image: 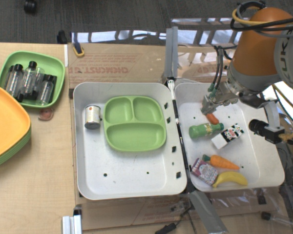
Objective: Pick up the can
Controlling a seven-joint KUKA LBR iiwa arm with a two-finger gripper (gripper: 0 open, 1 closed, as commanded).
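Camera view: the can (pixel 92 117) lies on its side in the left bin (pixel 88 179), beside the green plate (pixel 135 122). The pincer (pixel 213 106) hangs over the right bin (pixel 263 174), well apart; whether spread or pressed, cannot tell.

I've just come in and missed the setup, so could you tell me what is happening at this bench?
The arm's end effector is low over the right bin, near a small orange item and a green bottle. Its target, the can, lies in the left bin beside the green divided plate, well away from the arm and untouched.
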